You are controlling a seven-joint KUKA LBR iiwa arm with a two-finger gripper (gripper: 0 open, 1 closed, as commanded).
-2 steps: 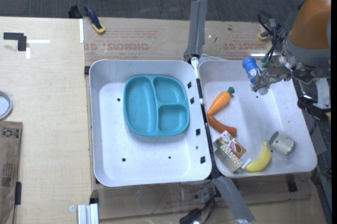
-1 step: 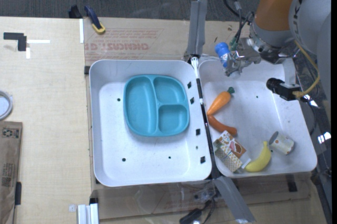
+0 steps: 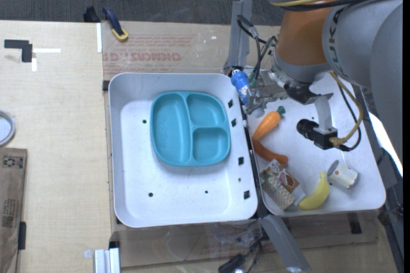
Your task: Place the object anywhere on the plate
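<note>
My tool [image 3: 256,99] at right bin's [image 3: 365,198] far-left corner; grip state: cannot tell. One blue plate [image 3: 190,129] in left bin [image 3: 128,201]. Right bin: two carrots [image 3: 267,125], one banana [image 3: 316,193], one packet [image 3: 280,182].

Plate [image 3: 190,128] in left bin [image 3: 128,156], carrot [image 3: 267,125], banana [image 3: 316,193] – right bin [image 3: 368,191]

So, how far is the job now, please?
Nothing looks done yet: the blue plate in the left bin carries no object. In hand: the gripper is low in the right bin, at its far-left corner beside the carrot; a grasp cannot be confirmed. Left: pick up an object and set it on the plate.
</note>
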